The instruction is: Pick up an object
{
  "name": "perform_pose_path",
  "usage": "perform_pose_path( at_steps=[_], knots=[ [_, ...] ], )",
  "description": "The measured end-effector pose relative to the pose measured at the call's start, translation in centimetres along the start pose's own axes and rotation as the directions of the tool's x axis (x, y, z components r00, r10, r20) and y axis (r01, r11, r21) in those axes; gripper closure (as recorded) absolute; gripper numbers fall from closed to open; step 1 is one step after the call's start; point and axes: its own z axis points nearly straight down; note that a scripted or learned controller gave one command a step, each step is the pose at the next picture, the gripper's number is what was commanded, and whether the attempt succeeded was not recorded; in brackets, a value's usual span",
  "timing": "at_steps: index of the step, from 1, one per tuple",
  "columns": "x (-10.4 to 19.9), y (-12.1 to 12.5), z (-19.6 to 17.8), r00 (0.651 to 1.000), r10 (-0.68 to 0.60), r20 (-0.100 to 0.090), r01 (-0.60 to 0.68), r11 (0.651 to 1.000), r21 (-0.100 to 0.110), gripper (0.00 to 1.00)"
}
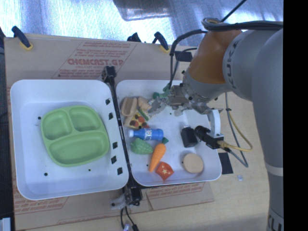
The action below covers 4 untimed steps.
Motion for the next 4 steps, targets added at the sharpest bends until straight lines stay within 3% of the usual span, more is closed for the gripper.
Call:
perform_pose_path(
  at_steps=[1, 2, 3, 4],
  knots=[
    [1.2, -2.9, 10.4, 1.000, 0.000, 0.001, 0.000, 1.000, -0.002, 0.00],
    [1.4, -9.2, 11.8, 1.000, 0.000, -0.001, 0.000, 1.000, 0.000, 0.00],
    [0.8, -2.5, 11.7, 1.000, 0.001, 0.000, -0.001, 1.000, -0.002, 0.00],
    [0.8, -2.5, 10.8, 1.000, -0.004, 0.000, 0.004, 1.000, 0.003, 1.00]
  ],
)
